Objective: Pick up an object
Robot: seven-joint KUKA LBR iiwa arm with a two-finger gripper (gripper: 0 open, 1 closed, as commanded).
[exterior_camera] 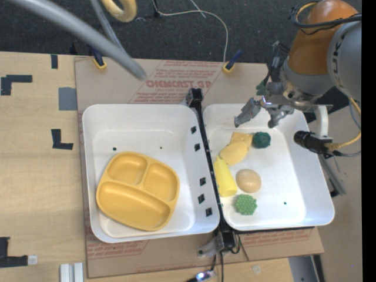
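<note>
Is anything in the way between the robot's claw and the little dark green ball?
Nothing visible blocks it. The open end effector hangs above the right bin, and the dark green ball lies uncovered just below it.

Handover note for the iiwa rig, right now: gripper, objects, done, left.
Gripper: open, holding nothing, above the far end of the right bin.
Right bin holds a dark green ball, two yellow pieces along the divider, a beige egg-shaped item and a green knobbly ball.
Left bin: yellow divided plate.
Done: no pick yet.
Left: descend, close on one object, lift. The dark green ball is closest.
</note>
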